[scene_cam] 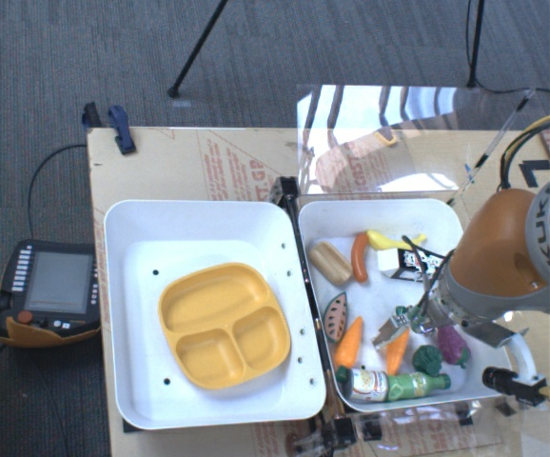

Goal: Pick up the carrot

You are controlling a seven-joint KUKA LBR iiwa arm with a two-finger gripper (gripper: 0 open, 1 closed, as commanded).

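Camera view: claw above carrot, crowded near bin's front edge

You are looking at a bright, evenly lit scene, with both white bins close to washed out and shadows only faint along their inner walls. Strong glare streaks the clear panel at the bench's far right edge; small items look slightly soft

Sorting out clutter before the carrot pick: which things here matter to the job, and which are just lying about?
For the job: two carrots, gripper, right bin.

Lying about: yellow tray, left bin, bottle, broccoli, sausage, bread roll, banana.
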